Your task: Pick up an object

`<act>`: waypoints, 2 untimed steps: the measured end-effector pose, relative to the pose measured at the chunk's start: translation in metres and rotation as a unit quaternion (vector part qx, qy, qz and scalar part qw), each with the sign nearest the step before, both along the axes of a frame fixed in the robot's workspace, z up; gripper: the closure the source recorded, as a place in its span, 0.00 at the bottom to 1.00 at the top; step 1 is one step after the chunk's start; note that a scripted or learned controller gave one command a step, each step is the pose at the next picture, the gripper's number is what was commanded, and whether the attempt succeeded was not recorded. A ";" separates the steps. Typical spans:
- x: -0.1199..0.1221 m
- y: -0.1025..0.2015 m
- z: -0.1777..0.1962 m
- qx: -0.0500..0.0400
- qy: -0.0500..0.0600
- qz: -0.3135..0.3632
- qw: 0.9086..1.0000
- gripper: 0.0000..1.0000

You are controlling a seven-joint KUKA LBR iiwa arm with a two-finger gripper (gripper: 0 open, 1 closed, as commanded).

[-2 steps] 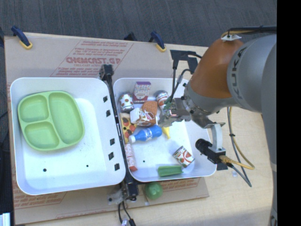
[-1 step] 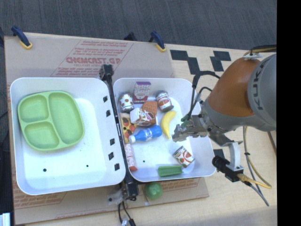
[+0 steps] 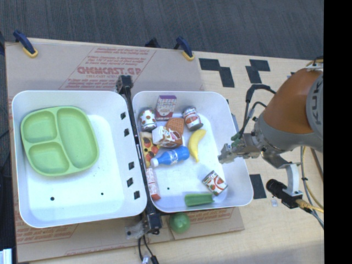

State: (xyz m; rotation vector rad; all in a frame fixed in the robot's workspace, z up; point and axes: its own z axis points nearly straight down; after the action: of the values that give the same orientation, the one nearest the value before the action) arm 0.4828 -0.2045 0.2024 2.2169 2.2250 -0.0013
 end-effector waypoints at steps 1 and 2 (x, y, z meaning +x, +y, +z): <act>0.073 0.006 0.076 0.000 -0.001 0.001 1.000 1.00; 0.173 -0.004 -0.008 0.001 0.001 0.002 1.000 1.00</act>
State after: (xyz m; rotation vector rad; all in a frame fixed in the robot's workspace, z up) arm 0.6562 -0.2084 0.1945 2.2149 2.2307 -0.0031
